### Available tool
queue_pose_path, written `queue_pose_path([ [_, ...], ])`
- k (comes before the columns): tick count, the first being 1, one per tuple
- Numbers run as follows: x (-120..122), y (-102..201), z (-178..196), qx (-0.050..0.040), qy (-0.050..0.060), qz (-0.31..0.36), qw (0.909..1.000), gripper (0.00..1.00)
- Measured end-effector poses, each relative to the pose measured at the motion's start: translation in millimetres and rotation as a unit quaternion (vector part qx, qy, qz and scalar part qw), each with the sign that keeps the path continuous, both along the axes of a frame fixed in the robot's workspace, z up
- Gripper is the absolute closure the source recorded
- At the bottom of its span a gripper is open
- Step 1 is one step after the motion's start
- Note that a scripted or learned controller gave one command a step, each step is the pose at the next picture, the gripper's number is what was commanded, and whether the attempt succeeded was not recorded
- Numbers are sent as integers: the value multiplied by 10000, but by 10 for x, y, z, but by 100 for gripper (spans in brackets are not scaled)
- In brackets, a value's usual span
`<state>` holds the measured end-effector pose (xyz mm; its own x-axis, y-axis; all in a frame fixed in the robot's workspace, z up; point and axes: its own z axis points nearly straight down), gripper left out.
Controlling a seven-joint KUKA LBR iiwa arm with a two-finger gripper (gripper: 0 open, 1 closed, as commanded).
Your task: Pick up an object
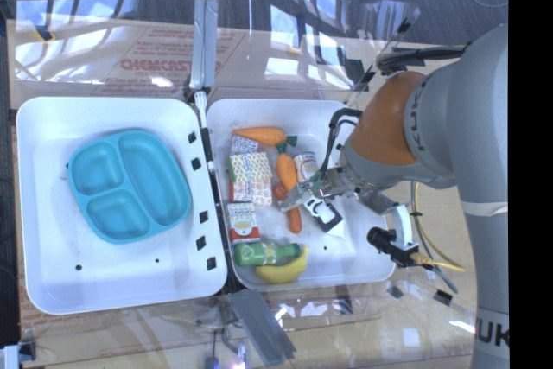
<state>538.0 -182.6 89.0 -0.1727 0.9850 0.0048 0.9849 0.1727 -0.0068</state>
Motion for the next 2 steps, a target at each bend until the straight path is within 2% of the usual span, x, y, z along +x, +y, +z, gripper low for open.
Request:
queue_pose_path([
  [1, 5, -2, 81, 4, 19, 22, 10000, 100],
  [2, -170, 242, 1136, -11, -5, 124, 9999, 100],
])
